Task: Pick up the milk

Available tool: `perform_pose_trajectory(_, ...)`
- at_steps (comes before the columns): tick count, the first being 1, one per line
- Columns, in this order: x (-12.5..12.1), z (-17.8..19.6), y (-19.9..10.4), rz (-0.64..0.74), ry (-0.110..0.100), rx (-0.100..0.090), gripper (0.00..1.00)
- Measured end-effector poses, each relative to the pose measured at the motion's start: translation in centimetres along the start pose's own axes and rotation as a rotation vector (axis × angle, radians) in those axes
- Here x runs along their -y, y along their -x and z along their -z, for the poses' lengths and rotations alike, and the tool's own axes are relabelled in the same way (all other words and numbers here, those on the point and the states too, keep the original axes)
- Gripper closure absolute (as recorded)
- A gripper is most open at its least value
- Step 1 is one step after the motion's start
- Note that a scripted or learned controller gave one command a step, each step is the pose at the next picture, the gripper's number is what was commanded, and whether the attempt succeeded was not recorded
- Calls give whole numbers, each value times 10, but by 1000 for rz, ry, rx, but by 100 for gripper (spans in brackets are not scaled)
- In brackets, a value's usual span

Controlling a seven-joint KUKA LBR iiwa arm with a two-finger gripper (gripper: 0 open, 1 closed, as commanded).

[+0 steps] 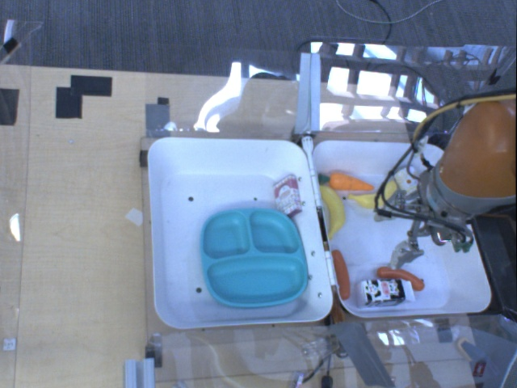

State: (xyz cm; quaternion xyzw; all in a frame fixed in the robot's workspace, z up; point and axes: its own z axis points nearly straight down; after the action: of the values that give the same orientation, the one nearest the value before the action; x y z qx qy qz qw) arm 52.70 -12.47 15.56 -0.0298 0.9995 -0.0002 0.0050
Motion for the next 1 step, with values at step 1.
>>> perform_pose_trajectory(1,45,41,2,-10,-2,2,0)
